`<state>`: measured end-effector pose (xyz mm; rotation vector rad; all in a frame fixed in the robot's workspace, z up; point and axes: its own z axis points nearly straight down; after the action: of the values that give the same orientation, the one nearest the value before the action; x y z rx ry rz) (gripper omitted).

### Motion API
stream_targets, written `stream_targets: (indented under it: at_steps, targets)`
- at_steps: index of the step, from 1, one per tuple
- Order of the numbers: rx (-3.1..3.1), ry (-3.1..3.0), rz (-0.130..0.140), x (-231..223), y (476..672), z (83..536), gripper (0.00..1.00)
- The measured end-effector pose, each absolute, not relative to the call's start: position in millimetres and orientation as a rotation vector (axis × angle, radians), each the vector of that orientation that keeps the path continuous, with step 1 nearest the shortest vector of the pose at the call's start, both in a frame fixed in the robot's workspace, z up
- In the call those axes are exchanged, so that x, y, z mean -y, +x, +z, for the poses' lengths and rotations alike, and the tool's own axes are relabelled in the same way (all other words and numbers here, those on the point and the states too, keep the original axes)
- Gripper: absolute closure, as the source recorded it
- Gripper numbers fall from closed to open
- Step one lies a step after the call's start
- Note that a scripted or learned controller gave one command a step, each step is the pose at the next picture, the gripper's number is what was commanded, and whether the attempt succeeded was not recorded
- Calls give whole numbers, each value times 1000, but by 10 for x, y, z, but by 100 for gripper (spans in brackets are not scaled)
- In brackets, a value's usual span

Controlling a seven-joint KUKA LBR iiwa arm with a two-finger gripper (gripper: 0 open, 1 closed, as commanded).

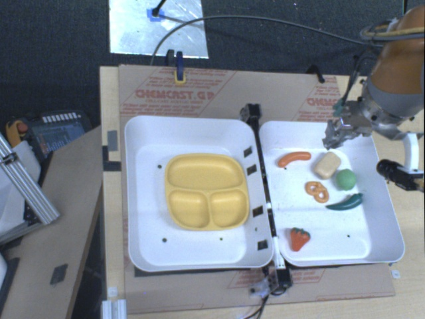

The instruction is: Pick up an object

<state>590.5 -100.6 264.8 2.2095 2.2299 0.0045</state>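
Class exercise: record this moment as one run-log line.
task: pick up an object | gripper: above right bin, near beige block | holding: nothing seen | left bin: yellow tray

Two white bins, one yellow tray, and one each: sausage, potato, lime, pretzel, green pepper, strawberry

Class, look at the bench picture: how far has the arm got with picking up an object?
Done: nothing lifted; the sausage, pretzel and strawberry all lie in the right bin. In hand: the claw hovers over that bin's far edge. Left: descend, grasp, lift.
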Motion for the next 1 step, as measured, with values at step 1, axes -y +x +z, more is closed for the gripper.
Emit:
stream_targets:
  at_steps: [1]
  targets:
    - [-2232, 2211, 3, 434, 5976, 2479, 100]
